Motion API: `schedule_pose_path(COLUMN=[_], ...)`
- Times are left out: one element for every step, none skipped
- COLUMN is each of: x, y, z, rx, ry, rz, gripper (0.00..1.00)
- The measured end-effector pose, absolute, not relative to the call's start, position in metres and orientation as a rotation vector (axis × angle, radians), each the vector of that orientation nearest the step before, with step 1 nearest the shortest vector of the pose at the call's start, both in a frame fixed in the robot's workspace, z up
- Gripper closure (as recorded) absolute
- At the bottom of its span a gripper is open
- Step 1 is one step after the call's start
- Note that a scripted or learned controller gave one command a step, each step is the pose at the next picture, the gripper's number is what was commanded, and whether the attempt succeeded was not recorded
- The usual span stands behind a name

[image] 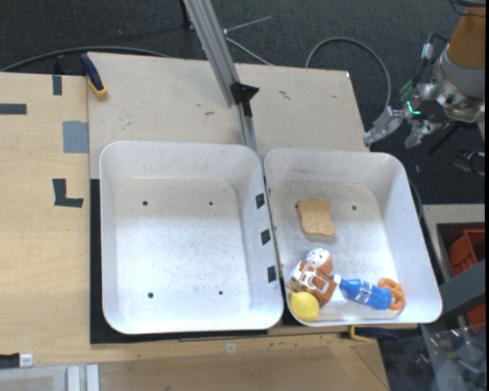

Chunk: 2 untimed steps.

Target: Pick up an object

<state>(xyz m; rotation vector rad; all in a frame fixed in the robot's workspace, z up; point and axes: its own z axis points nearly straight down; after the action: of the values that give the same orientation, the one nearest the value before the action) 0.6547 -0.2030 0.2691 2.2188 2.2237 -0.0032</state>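
Note:
In the right bin [407, 194] lie a tan slice of bread [315, 217], an orange and white toy [314, 274], a yellow lemon [305, 305] and a blue toy [365, 292] with an orange end [392, 292]. The toy, lemon and blue piece crowd the bin's near edge, touching one another. My gripper [397, 130] hangs beyond the right bin's far right corner, outside its rim. Its fingers are spread open with nothing between them.
The left bin [179, 235] sits against the right one. A slanted metal pole [216, 47] ends at the far seam between the bins. A blue and yellow clamp [94, 75] lies at the board's far left corner. A cable [342, 43] loops behind the right bin.

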Motion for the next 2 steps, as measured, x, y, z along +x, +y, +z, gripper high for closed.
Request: schedule_pose_path(x=[0.654, 0.661], y=[-0.204, -0.209], z=[0.204, 0.147], rx=[2.224, 2.223], ry=[2.227, 2.226], rz=[-0.008, -0.008], gripper=[0.00, 0.00])
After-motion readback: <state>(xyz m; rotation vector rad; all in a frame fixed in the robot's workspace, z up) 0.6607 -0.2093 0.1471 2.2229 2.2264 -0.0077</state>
